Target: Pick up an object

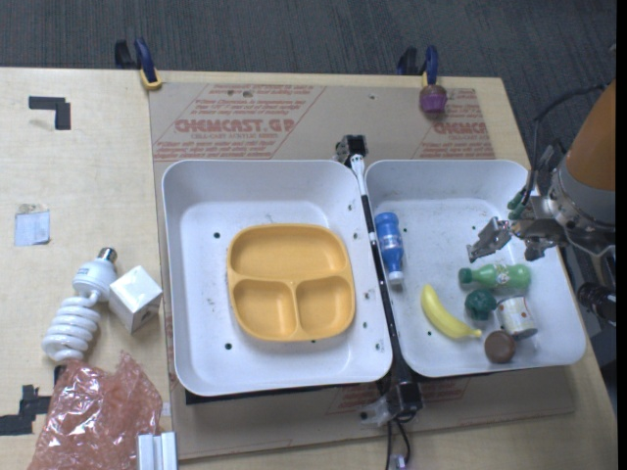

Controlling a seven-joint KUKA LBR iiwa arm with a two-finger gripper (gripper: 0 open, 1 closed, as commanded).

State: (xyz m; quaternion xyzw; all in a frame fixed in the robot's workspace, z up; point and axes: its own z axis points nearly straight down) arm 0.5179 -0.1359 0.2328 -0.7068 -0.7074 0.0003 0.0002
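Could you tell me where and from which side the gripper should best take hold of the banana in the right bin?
I would grip the banana across its middle, coming straight down from above. It lies flat on the right bin floor, running diagonally, with bare floor on both long sides there. Its lower end sits close to the brown round object, so avoid that end.

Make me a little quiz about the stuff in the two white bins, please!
1. True or false: the yellow tray lies in the left bin.
2. Which lies nearest the banana? A) blue bottle B) brown ball C) light bulb
3. Fill in: the gripper hovers over the ___ bin.

Key: 1 true; 2 B; 3 right.
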